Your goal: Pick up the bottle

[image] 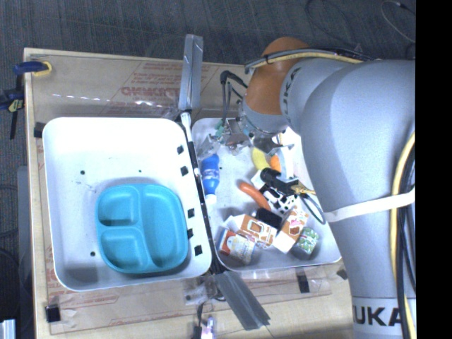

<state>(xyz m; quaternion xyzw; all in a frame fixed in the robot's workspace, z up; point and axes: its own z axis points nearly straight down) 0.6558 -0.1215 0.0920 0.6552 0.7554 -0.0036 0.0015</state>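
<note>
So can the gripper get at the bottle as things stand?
Probably yes: the bottle lies exposed along the right bin's left wall, nothing on top. That wall crowds one side, and the gripper is just up-right.

Glossy plastic blue tray [141,226] in smooth white bin [70,147].

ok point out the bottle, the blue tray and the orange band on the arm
bottle [210,173], camera view, on its blue label
blue tray [141,226], camera view, on the ridge between its compartments
orange band [267,83], camera view, on its upper curved face
</note>
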